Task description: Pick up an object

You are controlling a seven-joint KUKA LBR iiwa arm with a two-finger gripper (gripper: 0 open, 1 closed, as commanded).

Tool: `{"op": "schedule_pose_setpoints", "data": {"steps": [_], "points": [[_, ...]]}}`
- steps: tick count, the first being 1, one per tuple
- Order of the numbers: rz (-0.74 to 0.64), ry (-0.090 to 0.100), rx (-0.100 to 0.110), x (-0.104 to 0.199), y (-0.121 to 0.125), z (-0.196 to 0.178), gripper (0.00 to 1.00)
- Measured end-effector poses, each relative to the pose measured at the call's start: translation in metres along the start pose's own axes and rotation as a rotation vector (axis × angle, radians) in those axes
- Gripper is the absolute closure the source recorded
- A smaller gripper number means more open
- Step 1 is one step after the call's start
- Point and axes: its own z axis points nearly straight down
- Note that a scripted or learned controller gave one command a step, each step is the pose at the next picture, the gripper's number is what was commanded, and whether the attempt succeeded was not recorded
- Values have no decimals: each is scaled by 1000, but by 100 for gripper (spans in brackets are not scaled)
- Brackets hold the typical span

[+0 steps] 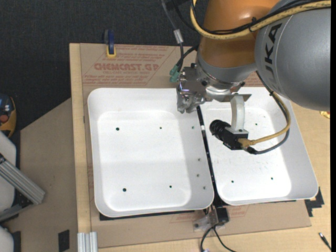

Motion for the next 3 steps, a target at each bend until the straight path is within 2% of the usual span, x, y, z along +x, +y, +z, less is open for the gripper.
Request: {"op": "schedule_pose_setpoints", "data": {"steps": [1, 2, 3], "points": [[-2, 0, 2, -20, -10, -33, 100], [-3, -2, 9, -19, 72, 55, 100], [-12, 3, 4, 70, 104, 67, 100]]}}
